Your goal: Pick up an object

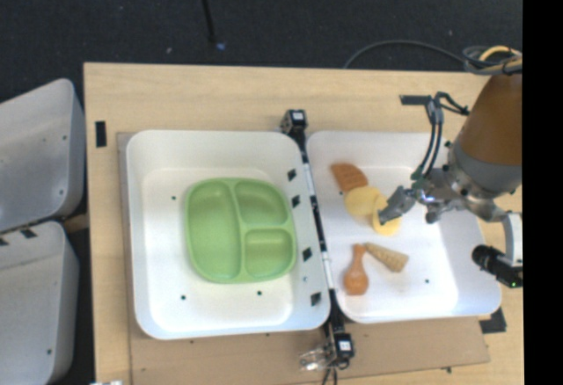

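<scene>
Tool (393,209) sits low in the right bin (440,286), its fingers clamped on a yellow piece (387,221) beside a yellow round (362,201).

Even, soft overhead light, white bins (220,322) bright but not glaring, faint shadows, whole frame slightly blurred.

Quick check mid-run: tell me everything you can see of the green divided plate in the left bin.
The green divided plate is pale lime, smooth and matte like moulded plastic, a rounded rectangle with a raised rim. Ridges split it into three compartments: one long one along its left side and two smaller ones on the right. It lies flat and upright, slightly rotated, near the middle of the left bin, resting on the bin floor. Nothing sits in it or touches it from above.
</scene>
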### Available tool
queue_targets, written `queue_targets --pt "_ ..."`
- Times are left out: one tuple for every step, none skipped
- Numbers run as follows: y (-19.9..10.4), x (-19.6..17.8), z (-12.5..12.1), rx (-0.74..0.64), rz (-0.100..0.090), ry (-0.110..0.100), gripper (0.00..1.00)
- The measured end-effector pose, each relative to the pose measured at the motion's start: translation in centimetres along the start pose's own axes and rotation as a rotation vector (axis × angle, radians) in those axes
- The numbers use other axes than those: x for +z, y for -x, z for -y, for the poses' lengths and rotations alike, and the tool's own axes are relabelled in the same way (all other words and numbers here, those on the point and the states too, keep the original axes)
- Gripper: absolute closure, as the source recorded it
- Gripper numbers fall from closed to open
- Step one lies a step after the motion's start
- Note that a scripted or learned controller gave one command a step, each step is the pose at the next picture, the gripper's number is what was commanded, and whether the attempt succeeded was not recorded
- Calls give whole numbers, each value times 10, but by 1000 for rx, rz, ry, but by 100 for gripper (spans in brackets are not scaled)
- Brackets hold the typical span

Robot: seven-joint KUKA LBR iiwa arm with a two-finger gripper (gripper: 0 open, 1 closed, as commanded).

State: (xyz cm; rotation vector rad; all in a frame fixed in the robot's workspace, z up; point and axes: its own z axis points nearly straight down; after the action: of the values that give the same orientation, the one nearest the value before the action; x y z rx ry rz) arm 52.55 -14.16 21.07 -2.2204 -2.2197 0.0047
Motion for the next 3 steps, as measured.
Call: queue_targets --pt "-4 60 -5 3 0 -1 0" --pt "-3 113 -5 2 0 -1 0" --pt "-2 100 -6 8 0 6 100"
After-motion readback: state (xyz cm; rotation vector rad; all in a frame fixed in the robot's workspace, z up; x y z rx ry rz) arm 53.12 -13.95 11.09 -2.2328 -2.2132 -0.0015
